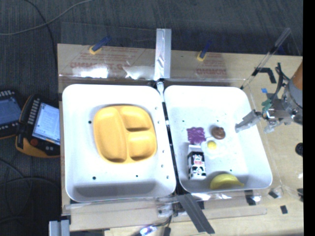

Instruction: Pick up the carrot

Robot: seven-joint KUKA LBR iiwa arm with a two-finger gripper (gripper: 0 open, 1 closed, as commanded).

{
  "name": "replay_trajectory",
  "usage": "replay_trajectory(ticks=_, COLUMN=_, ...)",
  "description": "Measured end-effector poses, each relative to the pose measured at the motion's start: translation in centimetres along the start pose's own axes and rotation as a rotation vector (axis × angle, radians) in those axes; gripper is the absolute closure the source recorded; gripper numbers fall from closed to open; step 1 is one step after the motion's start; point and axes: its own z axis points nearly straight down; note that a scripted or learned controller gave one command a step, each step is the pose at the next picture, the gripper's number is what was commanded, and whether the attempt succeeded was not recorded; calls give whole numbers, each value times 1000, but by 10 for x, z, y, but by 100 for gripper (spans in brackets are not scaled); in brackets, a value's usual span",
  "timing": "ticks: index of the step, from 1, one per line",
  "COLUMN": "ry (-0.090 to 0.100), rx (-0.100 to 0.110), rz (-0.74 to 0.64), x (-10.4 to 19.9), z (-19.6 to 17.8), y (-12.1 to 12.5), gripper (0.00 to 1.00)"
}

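My gripper (256, 126) hangs over the right rim of the right bin (256, 154), reaching in from the right. Its fingers (244, 123) stand apart, open, and nothing lies between them. To the gripper's left, inside this bin, lie a small brown round item (218, 131), a purple bunch of grapes (196, 134) and a fried egg (212, 145). A milk carton (197, 165) with a cow print lies nearer the front. Beside it, at the front wall, rests a yellow rounded fruit (225, 181).
The left bin (78, 176) holds a yellow divided plate (124, 133). A metal post (163, 53) stands behind the seam between the bins. A handheld pendant (37, 127) lies off the bench at left. Cables and thin rods sit by the arm at right.
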Motion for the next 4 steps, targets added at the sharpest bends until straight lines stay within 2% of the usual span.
replay_trajectory(ticks=1, ry=2, rx=1, rz=-133, x=19, z=126, y=-9, gripper=0)
replay_trajectory(ticks=2, ry=1, rx=-1, rz=-340, x=34, z=166, y=-15, gripper=0)
replay_trajectory(ticks=3, ry=-8, rx=-15, rz=-255, x=60, z=184, y=8, gripper=0)
replay_trajectory(ticks=4, ry=-16, rx=-25, rz=-618, x=43, z=183, y=-11, gripper=0)
